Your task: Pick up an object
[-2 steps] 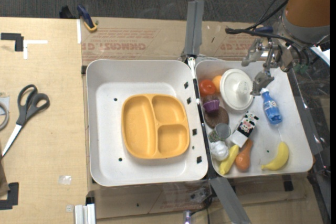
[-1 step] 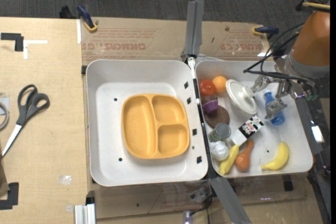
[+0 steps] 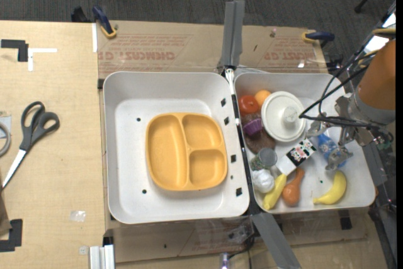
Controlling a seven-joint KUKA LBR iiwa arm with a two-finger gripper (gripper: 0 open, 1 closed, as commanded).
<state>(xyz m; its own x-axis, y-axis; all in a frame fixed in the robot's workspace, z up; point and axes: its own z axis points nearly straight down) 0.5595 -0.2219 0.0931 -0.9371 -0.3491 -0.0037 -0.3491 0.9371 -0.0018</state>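
Note:
The right bin (image 3: 362, 197) holds several small items: a white round lid (image 3: 283, 115), an orange ball (image 3: 262, 97), a red piece (image 3: 248, 103), a purple piece (image 3: 252, 127), a grey cup (image 3: 267, 157), a black-and-white box (image 3: 300, 151), a carrot (image 3: 293, 187), a yellow squash (image 3: 274, 192) and a banana (image 3: 332, 189). My gripper (image 3: 338, 154) hangs low over that bin's right side. It is beside a blue item (image 3: 324, 142) and just above the banana. Cables and the wrist hide its tips.
The left bin (image 3: 126, 135) holds a yellow divided plate (image 3: 187, 151). Scissors (image 3: 31, 129) lie on the wooden bench at far left. A grey divider bar (image 3: 233, 34) runs between the bins at the back, with clamps at the cardboard's corners.

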